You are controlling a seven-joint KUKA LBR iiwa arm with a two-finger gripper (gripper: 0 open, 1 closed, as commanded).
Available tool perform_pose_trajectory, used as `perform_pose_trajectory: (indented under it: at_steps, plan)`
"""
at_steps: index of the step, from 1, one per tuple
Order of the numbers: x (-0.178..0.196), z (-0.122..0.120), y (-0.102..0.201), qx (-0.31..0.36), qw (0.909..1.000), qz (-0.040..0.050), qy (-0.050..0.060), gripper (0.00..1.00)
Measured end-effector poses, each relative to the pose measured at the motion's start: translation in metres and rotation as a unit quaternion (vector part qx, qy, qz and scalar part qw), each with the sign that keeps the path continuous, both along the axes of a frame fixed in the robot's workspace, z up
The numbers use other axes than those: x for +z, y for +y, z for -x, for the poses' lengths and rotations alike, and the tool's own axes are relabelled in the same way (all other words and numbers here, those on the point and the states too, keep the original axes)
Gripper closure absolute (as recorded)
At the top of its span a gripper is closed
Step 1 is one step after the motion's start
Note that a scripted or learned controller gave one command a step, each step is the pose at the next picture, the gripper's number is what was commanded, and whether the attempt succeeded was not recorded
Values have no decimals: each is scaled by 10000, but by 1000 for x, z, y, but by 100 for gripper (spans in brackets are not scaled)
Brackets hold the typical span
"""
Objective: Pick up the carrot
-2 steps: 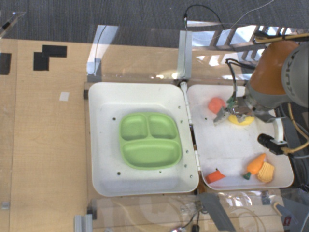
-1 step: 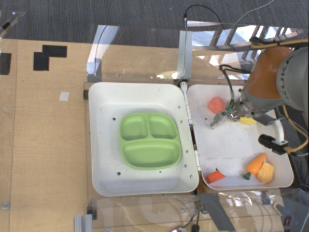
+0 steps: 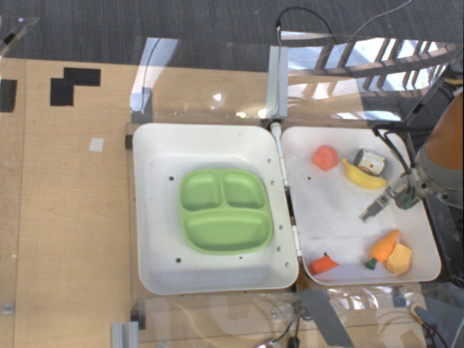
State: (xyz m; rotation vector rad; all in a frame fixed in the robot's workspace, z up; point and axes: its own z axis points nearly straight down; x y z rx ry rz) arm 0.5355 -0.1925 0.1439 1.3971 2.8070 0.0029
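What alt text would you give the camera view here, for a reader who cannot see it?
The gripper hovers in the right bin, above and left of the carrot, holding nothing. That bin also holds a banana, a red ball, a yellow corn piece and a small red item; the left bin holds a green divided plate.

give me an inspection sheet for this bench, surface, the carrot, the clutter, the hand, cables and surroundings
Surface: two white bins side by side, left bin, right bin, on a wooden bench.
Job's things: carrot lies near the right bin's front right corner, touching a yellow block.
Clutter: green divided plate in the left bin; red ball, banana, small box, red wedge in the right bin.
Hand: hand hovers over the right bin, above the carrot, holding nothing.
Cables: black cable loops behind the bins.
Surroundings: dark carpet beyond the bench.
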Motion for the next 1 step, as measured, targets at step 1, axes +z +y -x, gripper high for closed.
perform_pose_trajectory:
  at_steps: [1]
  plan:
    - [-53,43,-3,656,9978,19,-53,0]
